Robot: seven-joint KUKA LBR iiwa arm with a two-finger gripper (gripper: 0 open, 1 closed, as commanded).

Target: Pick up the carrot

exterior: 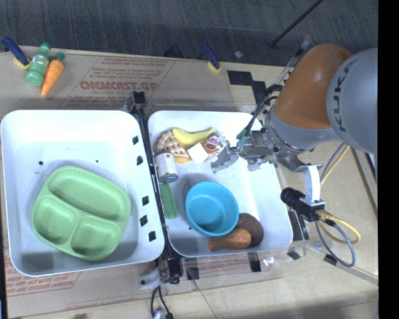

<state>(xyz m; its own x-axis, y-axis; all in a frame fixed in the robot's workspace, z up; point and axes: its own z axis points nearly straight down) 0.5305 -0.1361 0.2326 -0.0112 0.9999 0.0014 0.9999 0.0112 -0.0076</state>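
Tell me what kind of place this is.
Probably a robot test bench in a lab: two white bins clamped side by side, toy food such as a carrot, and a KUKA arm reaching in.

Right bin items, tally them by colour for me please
Yellow: 1, the banana
Blue: 1, the bowl
Green: 1, the stick-shaped item by the divider
Brown: 1, the rounded piece
Mixed colours: 3, the can and two packets
Total: 7

Slanted overhead view of both bins (73,121)
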